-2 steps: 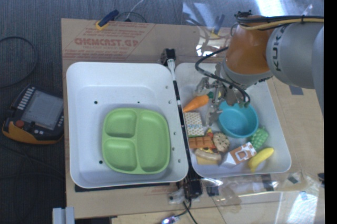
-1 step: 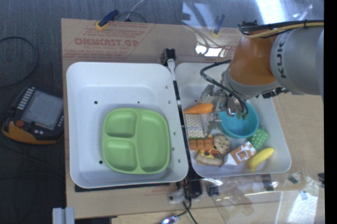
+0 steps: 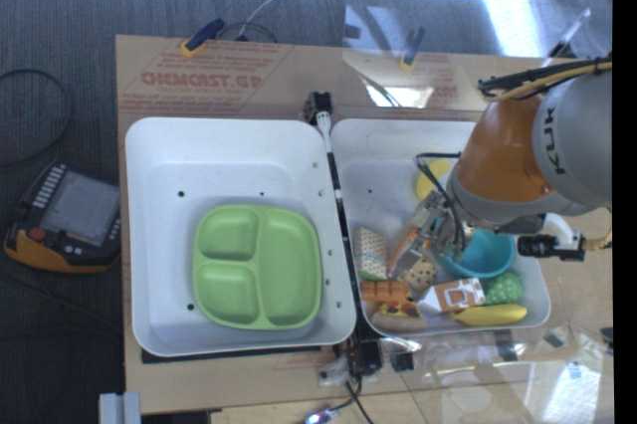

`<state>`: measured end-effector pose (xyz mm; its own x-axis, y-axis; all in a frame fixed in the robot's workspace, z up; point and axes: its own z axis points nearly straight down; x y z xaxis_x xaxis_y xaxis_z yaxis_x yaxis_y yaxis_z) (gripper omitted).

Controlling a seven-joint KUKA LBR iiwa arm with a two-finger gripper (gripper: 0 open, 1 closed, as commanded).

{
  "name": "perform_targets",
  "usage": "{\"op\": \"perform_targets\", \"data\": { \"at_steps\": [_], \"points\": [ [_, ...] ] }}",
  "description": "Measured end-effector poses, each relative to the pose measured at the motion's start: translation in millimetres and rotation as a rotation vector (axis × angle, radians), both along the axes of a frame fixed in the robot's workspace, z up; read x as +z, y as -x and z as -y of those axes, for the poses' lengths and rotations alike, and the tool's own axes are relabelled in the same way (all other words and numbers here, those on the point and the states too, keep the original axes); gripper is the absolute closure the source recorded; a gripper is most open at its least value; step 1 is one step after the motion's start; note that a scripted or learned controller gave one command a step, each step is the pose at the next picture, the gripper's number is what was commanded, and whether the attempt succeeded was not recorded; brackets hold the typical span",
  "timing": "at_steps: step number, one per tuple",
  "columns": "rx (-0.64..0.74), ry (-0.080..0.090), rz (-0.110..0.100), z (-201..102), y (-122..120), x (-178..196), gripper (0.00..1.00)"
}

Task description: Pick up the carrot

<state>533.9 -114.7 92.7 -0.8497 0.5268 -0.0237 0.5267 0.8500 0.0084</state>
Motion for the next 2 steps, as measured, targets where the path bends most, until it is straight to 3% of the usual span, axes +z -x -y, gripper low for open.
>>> {"op": "perform_targets", "data": {
  "at_steps": [1, 2],
  "points": [
    [0.003, 0.000, 0.005, -1, -2, 10, 1.00],
    [-0.055, -0.005, -0.018, -6, 42, 59, 1.00]
  ]
}}
